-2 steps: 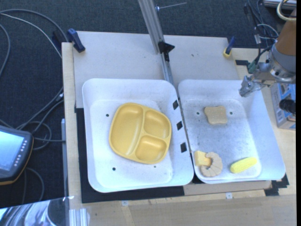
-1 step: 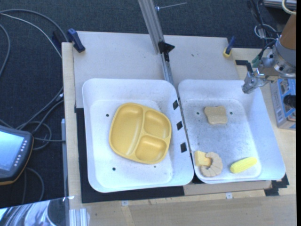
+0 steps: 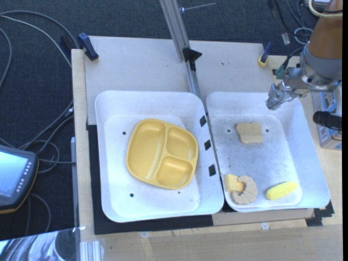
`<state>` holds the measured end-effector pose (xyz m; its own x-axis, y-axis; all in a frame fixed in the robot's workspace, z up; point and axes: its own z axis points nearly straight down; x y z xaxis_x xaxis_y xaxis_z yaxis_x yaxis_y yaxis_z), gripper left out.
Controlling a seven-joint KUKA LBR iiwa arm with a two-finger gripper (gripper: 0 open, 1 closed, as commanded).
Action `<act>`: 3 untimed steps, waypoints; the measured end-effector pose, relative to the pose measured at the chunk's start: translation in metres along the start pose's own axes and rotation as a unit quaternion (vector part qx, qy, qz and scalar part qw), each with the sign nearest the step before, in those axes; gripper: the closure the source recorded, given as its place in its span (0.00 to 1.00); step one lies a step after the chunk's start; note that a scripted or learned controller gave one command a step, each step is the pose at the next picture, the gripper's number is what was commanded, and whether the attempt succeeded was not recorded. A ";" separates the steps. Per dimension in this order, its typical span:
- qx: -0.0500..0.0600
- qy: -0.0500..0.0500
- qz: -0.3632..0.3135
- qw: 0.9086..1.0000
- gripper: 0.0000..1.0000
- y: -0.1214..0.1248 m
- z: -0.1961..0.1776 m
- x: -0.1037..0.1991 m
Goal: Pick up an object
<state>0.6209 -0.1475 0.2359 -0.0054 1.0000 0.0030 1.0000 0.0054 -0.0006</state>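
Note:
In the right bin (image 3: 304,145) lie a tan bread-like piece (image 3: 249,133) near the back, a round ridged biscuit-like piece with a yellow chunk (image 3: 242,188) at the front left, and a yellow corn cob (image 3: 281,190) at the front right. My gripper (image 3: 275,100) hangs over the right bin's back right corner, up and to the right of the bread piece, with nothing seen between its fingers.
The left bin (image 3: 109,145) holds a yellow divided plate (image 3: 161,153). A metal pole (image 3: 176,23) slants down to the gap between the bins. Blue clamps (image 3: 87,46) sit at the bench's back corners. Cables lie on the floor at left.

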 end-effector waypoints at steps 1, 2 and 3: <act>0.001 0.000 0.000 1.000 1.00 -0.014 0.010 0.054; 0.002 0.000 0.000 1.000 1.00 -0.034 0.019 0.106; 0.002 0.000 0.000 1.000 1.00 -0.059 0.022 0.158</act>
<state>0.5615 0.0098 0.2142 -0.0060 1.0000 0.0036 1.0000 0.0060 -0.0048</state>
